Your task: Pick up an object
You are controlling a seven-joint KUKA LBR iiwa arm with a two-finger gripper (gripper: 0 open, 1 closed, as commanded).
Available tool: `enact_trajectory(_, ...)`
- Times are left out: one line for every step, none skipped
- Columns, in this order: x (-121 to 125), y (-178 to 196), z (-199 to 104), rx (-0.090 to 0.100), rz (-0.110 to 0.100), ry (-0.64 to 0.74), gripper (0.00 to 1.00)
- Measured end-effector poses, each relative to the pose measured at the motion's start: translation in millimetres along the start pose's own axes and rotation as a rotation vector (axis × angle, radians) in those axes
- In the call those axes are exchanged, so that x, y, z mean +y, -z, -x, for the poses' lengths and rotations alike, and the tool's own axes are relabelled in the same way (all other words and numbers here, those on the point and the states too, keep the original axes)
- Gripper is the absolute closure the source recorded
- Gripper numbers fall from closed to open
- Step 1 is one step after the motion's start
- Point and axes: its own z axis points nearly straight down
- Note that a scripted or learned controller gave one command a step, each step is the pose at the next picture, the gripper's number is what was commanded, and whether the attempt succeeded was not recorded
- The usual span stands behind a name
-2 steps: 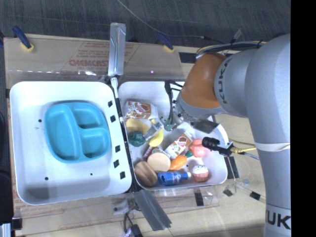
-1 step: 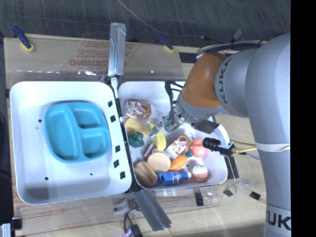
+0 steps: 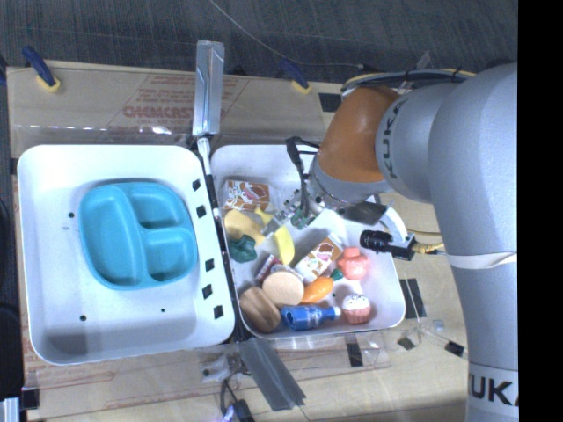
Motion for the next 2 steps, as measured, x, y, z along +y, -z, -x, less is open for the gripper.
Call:
enact_trajectory(15.4, 45.4, -19.8, -0.001, 0.002, 0.040, 1.00)
enact_trajectory(-0.1, 76.7, -27.3, -0.002, 0.001, -0.042, 1.00)
